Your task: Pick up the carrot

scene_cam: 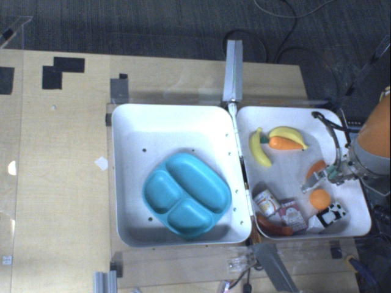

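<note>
We see the carrot (pixel 286 143) in the right bin (pixel 360 224), at its far side, lying against two bananas (pixel 287 133), so a grasp there looks crowded. Our tool (pixel 322 177) hangs nearer, just above an orange ball (pixel 319 199). Whether it is spread or pressed together, we cannot tell.

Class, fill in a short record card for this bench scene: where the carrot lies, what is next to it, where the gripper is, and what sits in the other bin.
carrot: orange carrot with green top, far part of the right bin
neighbours: two bananas, one either side, touching or nearly so
gripper: gripper low in the right bin, nearer the camera than the carrot, by an orange ball
left bin: left bin holds a blue divided plate
task state: carrot not yet picked up
</note>
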`<state>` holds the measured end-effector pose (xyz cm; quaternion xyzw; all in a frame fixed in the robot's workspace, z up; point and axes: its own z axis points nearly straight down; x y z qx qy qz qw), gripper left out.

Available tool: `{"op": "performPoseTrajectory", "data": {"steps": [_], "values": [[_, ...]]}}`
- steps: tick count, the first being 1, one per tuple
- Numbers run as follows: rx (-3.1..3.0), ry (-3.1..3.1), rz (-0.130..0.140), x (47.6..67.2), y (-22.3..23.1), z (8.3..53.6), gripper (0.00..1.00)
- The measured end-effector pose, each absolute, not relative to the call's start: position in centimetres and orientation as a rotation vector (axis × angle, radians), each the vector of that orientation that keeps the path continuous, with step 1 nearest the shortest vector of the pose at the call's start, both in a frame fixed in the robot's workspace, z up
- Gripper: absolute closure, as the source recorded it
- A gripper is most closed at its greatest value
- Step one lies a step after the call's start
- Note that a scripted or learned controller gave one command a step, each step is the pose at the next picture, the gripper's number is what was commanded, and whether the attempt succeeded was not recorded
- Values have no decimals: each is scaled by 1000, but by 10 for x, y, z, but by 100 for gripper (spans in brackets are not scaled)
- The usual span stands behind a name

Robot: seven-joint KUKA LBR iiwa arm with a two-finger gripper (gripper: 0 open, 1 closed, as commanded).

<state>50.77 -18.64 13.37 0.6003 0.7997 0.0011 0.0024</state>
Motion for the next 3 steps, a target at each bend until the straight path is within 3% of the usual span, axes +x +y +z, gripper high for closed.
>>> {"op": "performPoseTrajectory", "data": {"steps": [1,2,3], "values": [[1742,2603,9,491,-203,89,0],[1735,2599,13,495,-203,100,100],[1638,2675,4,506,-90,188,100]]}}
